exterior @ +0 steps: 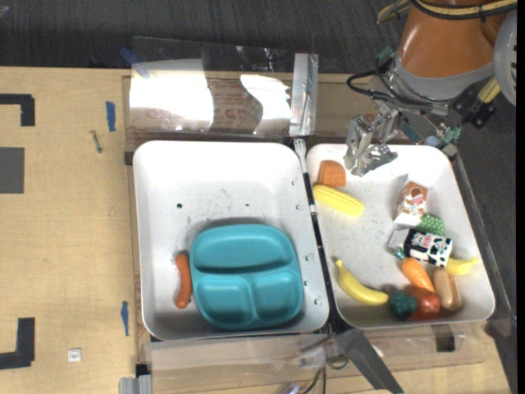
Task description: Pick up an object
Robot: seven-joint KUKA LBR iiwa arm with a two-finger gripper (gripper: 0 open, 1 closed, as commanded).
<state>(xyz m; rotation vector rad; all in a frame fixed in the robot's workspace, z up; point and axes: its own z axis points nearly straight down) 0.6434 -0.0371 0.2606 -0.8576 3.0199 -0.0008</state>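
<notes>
- In the right bin (472, 220), near its far left corner, an orange rounded piece (331, 173) lies by the divider, with a yellow corn cob (339, 201) touching it on the near side.
- Along the right side sit a small white carton (413, 201), a green leafy bit (431, 224) and a black-and-white box (429, 247).
- The near edge holds a banana (359, 286), a carrot (417, 275), a sausage (448, 290), a tomato (426, 304) and a dark green piece (403, 304).
- The tool (369, 159) hangs over the bin's far edge, just right of the orange piece, fingers pointing down, slightly apart, nothing between them.
- The arm's orange band (455, 11) rises above it toward the far right corner.
- The left bin (156, 187) carries a teal divided tray (244, 276) and an orange sausage (182, 280).
</notes>
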